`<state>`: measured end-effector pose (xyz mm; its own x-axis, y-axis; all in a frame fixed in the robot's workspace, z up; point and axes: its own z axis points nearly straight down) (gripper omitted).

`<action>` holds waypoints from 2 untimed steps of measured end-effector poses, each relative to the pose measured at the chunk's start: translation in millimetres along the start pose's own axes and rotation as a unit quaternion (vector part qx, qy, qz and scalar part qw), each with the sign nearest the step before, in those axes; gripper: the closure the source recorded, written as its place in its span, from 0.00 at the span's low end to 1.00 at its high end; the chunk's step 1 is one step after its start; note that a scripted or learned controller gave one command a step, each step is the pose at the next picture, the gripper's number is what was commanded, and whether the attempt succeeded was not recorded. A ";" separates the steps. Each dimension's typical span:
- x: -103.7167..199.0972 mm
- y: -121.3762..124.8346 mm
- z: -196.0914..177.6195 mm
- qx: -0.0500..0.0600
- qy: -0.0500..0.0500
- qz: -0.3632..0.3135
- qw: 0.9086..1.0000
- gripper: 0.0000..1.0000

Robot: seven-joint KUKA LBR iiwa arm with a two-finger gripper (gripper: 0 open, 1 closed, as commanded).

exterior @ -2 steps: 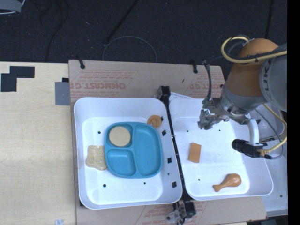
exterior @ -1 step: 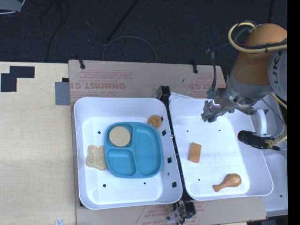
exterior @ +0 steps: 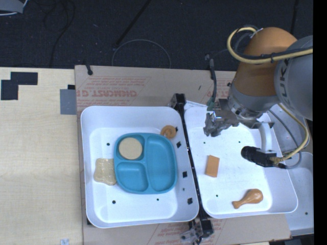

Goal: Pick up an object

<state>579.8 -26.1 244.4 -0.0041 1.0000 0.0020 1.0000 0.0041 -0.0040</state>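
Over the right bin: the pincer point(exterior: 213, 125) hangs above the upper left corner, close to the divider between the two bins, with nothing seen in its grasp.
Pincer state: I cannot tell whether it is apart or together; the slant of the view hides that.
Arm: the arm point(exterior: 265, 65) is grey with an orange band and reaches in from the right.
Right bin point(exterior: 230, 142): white and shallow, it holds two loose items.
Orange block point(exterior: 212, 166): it lies flat on the bin floor, near the pincer and towards the viewer from it, touching nothing.
Drumstick point(exterior: 248, 198): a tan toy piece lying on its side near the bin's front wall, well apart from the pincer.
Left bin point(exterior: 97, 137): it carries a blue divided plate point(exterior: 153, 167) with a tan disc point(exterior: 130, 148) in its upper left compartment. A pale slice point(exterior: 104, 171) touches the plate's left edge, and a small brown piece point(exterior: 168, 131) sits just beside its upper right corner.
Counter point(exterior: 36, 162): pale wood, bearing both bins.
Step in hand: by my judgement this is the approach, and no object is picked up yet.
Next move: the orange block looks the nearest candidate. The pincer would need to shift towards the viewer until it is over the block, line up across the block's narrow sides, descend and close.
Risk: the block is flat and low, so a shallow descent may slip off it.
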 end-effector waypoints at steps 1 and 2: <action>51.6 3.9 -5.3 0.000 0.000 0.000 1.000 1.00; 113.7 4.0 -2.0 0.000 0.000 0.000 1.000 1.00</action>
